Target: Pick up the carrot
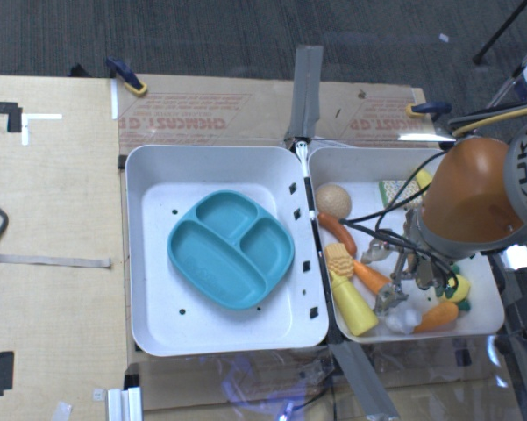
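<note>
The carrot [368, 277] lies in the right bin [368, 167], slanted, just right of the yellow corn cob [349, 302] and touching it near its ribbed top. The gripper [402, 286] hangs close to the right of the carrot, over the bin floor; I cannot tell how far its fingers are open, and nothing is seen between them. A second orange carrot-like piece [438, 317] lies further right of the carrot, near the bin's front wall. Behind the carrot are a red sausage [337, 232] and a beige ball [333, 201]. Well left of the carrot, the left bin [149, 244] holds a blue divided plate [231, 249].
</note>
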Controlling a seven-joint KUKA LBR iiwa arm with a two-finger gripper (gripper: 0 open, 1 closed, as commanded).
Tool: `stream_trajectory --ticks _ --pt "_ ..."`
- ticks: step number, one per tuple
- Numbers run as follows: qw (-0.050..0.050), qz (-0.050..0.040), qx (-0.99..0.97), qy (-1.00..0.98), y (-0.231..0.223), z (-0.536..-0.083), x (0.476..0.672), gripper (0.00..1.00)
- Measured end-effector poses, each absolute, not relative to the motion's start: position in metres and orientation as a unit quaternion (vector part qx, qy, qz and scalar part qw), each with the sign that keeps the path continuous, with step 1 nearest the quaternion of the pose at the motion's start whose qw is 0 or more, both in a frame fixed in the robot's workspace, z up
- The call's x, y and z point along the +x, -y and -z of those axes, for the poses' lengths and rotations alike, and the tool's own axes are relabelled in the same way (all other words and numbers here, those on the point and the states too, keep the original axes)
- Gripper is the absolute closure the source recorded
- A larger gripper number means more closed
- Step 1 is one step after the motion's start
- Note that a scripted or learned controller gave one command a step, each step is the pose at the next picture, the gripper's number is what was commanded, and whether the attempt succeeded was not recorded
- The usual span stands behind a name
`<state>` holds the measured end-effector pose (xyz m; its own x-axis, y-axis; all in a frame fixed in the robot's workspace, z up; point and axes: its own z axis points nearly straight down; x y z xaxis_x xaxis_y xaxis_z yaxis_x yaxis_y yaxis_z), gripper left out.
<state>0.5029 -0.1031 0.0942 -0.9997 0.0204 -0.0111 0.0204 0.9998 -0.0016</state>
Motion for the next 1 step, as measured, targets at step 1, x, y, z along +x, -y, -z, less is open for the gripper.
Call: stream_trajectory --ticks 1 --pt "0.002 0.0003 0.156 -0.988 0.1006 -0.0926 0.5141 0.00"
